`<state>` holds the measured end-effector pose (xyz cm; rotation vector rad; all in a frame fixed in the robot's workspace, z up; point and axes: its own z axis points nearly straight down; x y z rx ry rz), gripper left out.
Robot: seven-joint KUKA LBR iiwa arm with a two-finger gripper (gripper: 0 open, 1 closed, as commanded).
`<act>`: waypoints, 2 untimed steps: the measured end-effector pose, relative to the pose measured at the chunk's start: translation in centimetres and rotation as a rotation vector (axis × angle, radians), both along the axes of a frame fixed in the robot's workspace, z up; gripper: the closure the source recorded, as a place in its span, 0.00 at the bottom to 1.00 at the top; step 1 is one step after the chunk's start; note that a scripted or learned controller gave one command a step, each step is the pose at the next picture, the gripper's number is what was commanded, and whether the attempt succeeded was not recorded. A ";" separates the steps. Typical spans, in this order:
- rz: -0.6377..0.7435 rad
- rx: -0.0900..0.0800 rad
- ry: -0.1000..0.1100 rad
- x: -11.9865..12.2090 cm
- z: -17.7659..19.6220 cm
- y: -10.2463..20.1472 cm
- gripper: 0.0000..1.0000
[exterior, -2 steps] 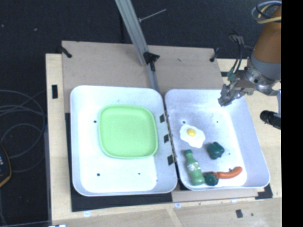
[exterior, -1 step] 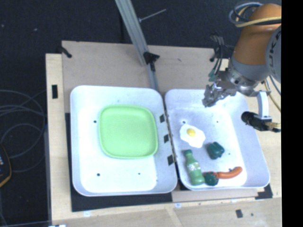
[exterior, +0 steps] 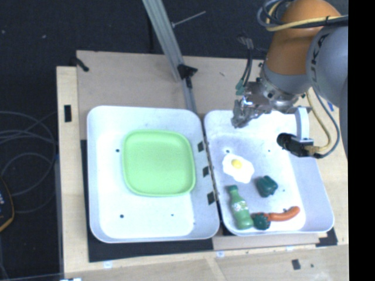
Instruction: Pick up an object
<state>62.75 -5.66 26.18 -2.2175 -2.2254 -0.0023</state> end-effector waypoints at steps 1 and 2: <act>-0.001 -0.001 0.002 1.3 -1.5 5.0 1.00; -0.001 0.000 0.000 2.7 -1.1 9.2 1.00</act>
